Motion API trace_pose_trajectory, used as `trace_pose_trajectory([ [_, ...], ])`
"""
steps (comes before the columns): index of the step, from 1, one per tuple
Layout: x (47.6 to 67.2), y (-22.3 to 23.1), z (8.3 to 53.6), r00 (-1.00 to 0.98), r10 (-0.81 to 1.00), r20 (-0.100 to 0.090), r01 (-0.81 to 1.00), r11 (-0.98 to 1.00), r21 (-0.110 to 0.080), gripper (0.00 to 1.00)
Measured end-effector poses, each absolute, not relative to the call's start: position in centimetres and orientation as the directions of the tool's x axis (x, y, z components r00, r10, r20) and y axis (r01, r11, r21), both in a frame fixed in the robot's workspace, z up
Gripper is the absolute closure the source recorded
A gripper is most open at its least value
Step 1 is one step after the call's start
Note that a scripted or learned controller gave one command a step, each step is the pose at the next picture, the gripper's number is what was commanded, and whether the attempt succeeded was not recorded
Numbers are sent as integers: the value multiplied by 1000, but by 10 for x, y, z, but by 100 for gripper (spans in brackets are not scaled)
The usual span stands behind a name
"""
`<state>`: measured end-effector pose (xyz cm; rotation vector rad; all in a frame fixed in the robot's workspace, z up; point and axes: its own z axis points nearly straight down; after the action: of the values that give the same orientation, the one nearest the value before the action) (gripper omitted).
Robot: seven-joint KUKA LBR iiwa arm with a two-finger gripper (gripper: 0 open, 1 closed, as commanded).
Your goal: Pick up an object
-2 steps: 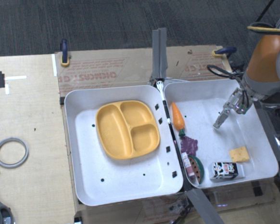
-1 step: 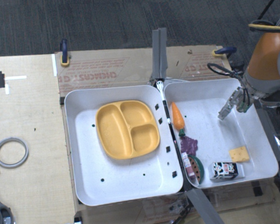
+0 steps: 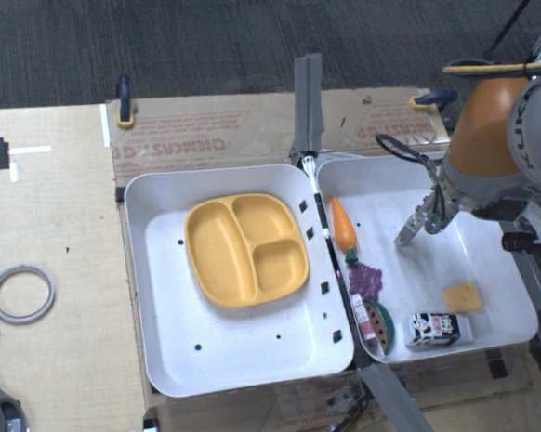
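In the right bin [image 3: 490,338] lie several small objects. An orange carrot [image 3: 343,223] rests along the left wall, with a purple grape bunch [image 3: 365,279] below it and a watermelon slice [image 3: 380,327] near the front left corner. A small black-and-white milk carton [image 3: 435,329] lies at the front, and a tan cracker [image 3: 462,297] sits just behind it. My gripper [image 3: 411,230] hangs over the bare middle of this bin, pointing down to the left, with nothing between its fingers, which stand close together.
The left bin [image 3: 155,294] holds a yellow divided plate [image 3: 247,249]. A grey tape ring [image 3: 20,293] and scissors [image 3: 5,422] lie on the bench at the far left. A metal divider post [image 3: 308,105] rises between the bins at the back.
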<state>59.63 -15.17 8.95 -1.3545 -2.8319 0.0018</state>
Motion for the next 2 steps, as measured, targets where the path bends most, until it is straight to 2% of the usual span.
trace_pose_trajectory([
  [2,551,-101,89,-366,931,2,931,366,-5,100],
])
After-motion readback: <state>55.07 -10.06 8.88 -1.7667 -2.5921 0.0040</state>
